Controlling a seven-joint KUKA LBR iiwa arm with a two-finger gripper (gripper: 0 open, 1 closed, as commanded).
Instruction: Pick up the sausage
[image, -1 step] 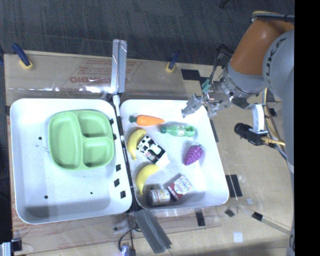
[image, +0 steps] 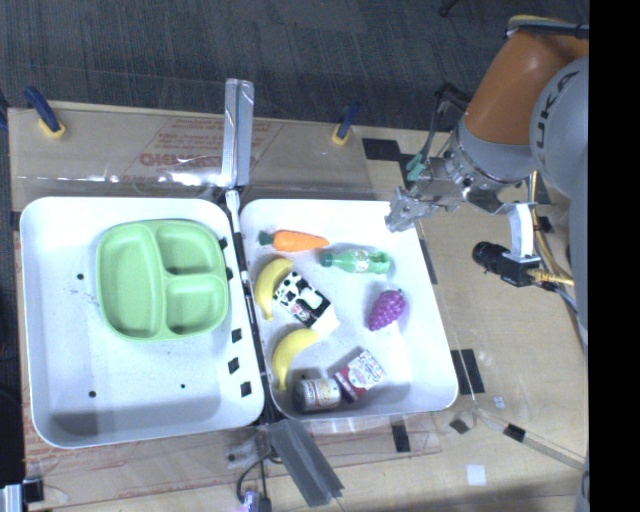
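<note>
The gripper (image: 403, 213) hung over the far right corner of the right bin (image: 432, 330), holding nothing; whether the jaws were open or closed, I couldn't tell from that angle. This looked like the approach step, no pick made yet. The sausage? Hard to call, but probably the small reddish packet (image: 359, 372) near the front of that bin, beside the can (image: 319, 392). Next move: swing forward across the bin and drop onto it cleanly. The count: two bananas (image: 271, 285), one carrot (image: 299, 240), one green bottle (image: 356, 261), one bunch of grapes (image: 387, 308), one black-and-white carton (image: 302, 298), and one green tray (image: 162, 279) in the left bin (image: 55, 400).
</note>
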